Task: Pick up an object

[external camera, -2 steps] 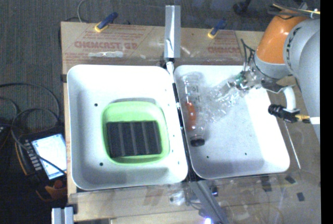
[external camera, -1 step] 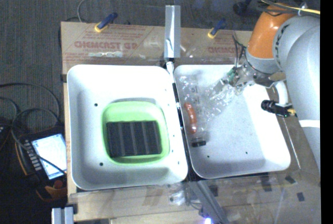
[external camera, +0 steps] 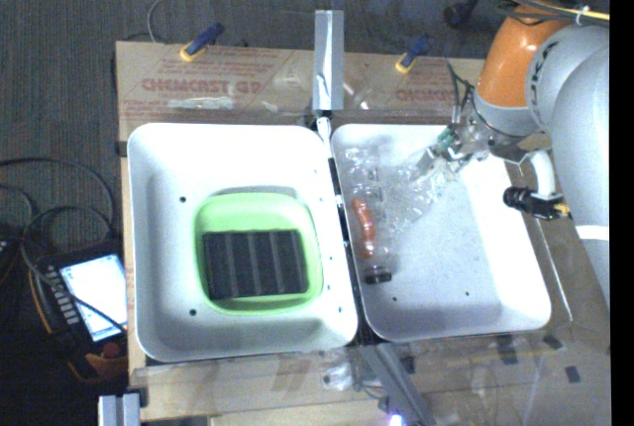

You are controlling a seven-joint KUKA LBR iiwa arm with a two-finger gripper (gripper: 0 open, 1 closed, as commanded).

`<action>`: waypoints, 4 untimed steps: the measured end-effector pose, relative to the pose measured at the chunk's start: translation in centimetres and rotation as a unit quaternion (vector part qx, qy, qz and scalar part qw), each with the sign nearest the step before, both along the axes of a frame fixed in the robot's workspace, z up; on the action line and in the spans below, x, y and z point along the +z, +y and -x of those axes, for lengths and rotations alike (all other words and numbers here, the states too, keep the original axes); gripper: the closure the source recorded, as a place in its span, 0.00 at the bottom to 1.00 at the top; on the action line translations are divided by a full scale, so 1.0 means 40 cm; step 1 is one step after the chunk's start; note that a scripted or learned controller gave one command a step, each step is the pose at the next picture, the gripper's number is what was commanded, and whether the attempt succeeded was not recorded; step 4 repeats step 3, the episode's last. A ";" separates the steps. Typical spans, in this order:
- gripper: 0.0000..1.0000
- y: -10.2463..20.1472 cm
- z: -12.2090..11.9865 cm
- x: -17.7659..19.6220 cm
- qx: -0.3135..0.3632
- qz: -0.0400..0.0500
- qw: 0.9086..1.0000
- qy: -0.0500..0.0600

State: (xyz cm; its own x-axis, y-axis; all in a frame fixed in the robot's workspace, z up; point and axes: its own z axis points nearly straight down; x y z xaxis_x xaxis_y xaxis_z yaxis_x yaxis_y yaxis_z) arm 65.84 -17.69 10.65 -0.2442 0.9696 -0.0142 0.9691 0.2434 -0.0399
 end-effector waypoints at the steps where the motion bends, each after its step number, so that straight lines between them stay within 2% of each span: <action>1: 1.00 0.061 -0.025 0.165 -0.038 -0.010 0.999 -0.018; 2: 1.00 0.222 -0.013 0.213 -0.065 -0.002 0.997 -0.028; 3: 1.00 0.113 0.000 0.232 -0.089 -0.008 0.996 -0.019; 4: 1.00 0.113 0.000 0.232 -0.089 -0.008 0.996 -0.019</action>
